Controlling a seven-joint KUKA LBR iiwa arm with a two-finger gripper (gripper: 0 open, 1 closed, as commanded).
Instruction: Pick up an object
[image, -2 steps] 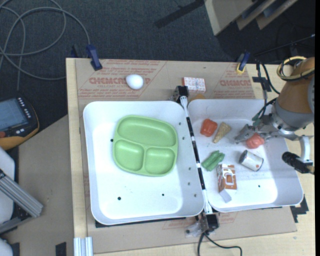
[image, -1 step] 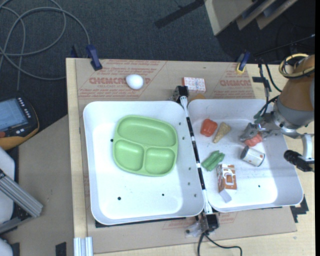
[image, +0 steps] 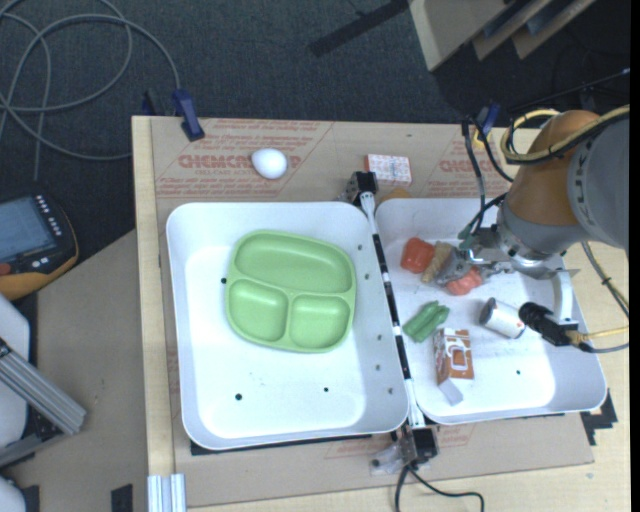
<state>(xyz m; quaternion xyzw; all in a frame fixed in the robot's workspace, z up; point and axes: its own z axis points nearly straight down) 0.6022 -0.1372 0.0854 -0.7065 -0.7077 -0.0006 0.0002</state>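
Where arm meets right bin (image: 560, 385) | claw (image: 462, 262) among red items (image: 418, 254) | spread unclear

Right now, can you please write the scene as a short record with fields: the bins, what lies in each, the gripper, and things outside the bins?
left bin: holds a green divided plate
right bin: holds an orange-red item, a green item, a brown and white packet, a white cylinder
gripper: low over the back of the right bin, at a reddish item; finger state unclear
outside bins: white egg-shaped object and small patterned box on the board behind
grasp: none confirmed
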